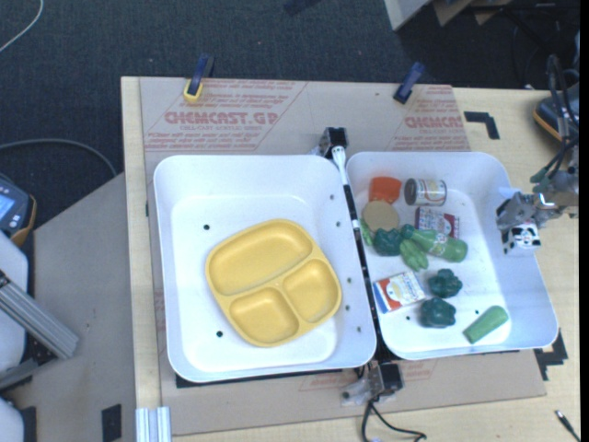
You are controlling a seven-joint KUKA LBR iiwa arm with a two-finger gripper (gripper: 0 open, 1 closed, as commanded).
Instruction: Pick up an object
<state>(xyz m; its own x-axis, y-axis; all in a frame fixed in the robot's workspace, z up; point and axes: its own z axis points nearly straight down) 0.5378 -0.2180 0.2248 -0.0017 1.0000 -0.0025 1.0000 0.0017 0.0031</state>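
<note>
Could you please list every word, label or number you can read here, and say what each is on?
"CHEMCAST G P": red print on the brown board behind the left bin; smaller lines below it are blurred.
Similar red print at the right: blurred.
Can, red pack and packet labels: too small.

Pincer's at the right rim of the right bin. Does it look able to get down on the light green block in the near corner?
Probably yes. The light green block lies alone by the right bin's near right corner, apart from the dark green pieces, with nothing over it. The pincer sits along the same right side. The nearby bin wall could crowd one finger.
</note>
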